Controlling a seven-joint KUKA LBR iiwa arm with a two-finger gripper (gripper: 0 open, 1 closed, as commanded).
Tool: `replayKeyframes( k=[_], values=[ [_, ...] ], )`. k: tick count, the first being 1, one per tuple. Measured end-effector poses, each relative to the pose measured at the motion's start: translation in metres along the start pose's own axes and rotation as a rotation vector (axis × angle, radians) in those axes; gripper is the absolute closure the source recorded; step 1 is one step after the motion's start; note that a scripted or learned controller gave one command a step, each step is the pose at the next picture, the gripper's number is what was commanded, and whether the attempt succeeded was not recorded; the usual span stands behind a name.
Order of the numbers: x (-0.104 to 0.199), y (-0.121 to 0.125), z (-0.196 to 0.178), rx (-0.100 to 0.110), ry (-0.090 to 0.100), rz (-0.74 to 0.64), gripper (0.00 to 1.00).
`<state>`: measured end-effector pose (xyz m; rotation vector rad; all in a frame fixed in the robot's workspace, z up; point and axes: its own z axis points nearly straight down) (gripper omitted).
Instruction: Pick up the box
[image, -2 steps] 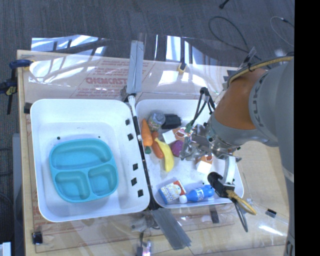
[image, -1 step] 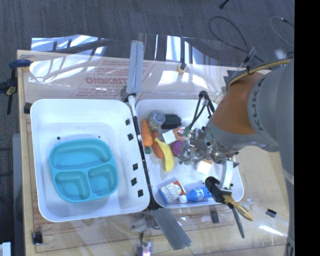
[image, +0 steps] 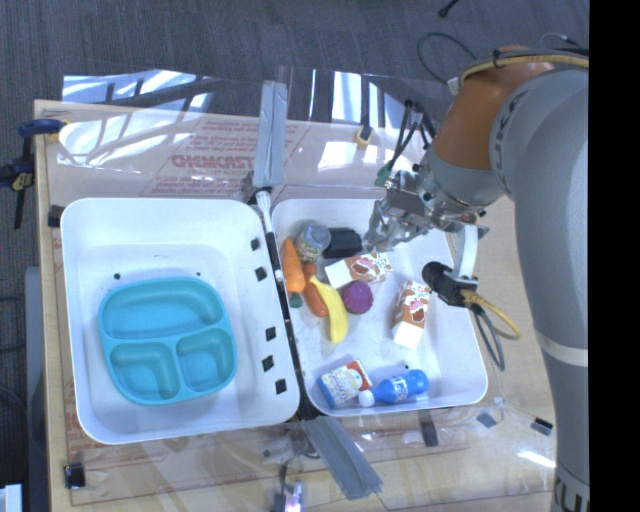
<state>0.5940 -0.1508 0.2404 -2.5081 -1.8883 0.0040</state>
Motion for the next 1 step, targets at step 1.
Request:
replayKeyframes(
  k=[1],
  values=[
    [-0.0150, -0.1187, 0.1242, 0.002, 0.001, -0.291, 1.00]
  ],
)
